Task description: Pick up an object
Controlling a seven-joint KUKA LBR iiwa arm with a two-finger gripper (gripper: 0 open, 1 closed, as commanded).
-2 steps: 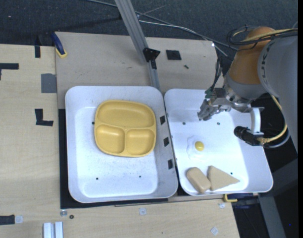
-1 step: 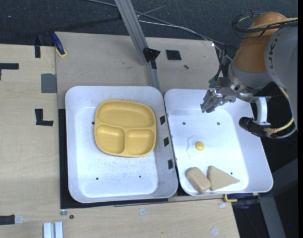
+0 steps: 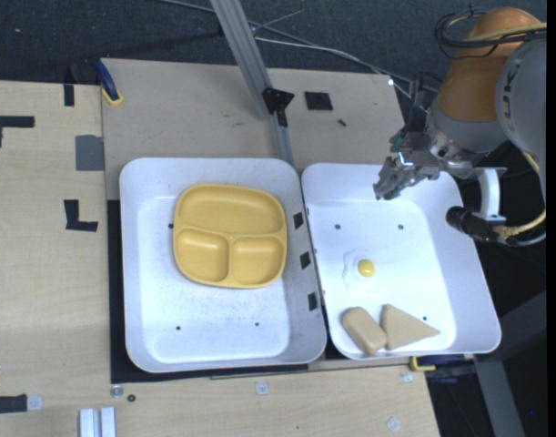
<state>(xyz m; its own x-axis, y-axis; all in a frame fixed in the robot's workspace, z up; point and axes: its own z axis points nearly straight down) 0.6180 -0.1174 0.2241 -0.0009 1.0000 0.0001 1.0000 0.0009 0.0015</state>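
In the right bin (image 3: 459, 271) lie a toy fried egg (image 3: 362, 269), white with a yellow yolk, a tan bread roll (image 3: 363, 330) and a tan wedge-shaped piece (image 3: 409, 327) near the front edge. My gripper (image 3: 388, 185) hangs over the bin's back part, well behind the egg, with nothing seen between its fingers. A yellow divided plate (image 3: 229, 235) rests in the left bin (image 3: 150, 326).
A grey slanted pole (image 3: 246, 48) crosses the bench behind the bins and ends at a black clamp (image 3: 278, 98). Cables run along the back. Black tape marks (image 3: 77, 215) dot the wooden bench to the left.
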